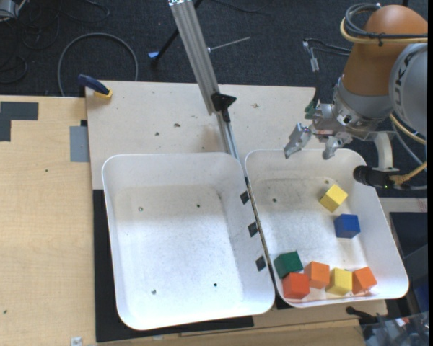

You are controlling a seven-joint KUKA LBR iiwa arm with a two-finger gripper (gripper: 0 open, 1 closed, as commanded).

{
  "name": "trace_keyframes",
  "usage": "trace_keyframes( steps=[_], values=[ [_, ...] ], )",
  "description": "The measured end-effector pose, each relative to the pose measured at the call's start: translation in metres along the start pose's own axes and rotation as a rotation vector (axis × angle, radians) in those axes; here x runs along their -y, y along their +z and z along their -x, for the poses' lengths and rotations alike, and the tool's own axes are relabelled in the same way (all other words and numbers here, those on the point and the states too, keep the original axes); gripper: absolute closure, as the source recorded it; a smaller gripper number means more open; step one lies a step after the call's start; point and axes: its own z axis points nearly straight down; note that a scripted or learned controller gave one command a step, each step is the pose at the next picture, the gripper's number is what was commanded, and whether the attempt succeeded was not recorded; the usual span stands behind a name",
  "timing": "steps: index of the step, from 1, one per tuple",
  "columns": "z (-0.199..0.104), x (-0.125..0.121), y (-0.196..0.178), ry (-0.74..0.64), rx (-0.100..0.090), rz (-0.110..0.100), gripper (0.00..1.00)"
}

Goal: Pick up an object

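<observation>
Tool (312,145) hangs above the far rim of the right bin (391,254), fingers spread, nothing between them. Nearest candidate — yellow cube (333,197) — lies on the bin floor, well apart. Pick not yet started; approach, grasp, lift all remain.

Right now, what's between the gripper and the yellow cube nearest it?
Nothing but bare bin floor: the camera view shows the open gripper above the bin's far rim, and the yellow cube lies apart from it.
</observation>
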Motion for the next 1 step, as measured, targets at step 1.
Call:
trace_keyframes(
  steps=[1],
  values=[
    [0.0592,0.0514,-0.0837,0.010,0.004,0.009,0.00]
  ],
)
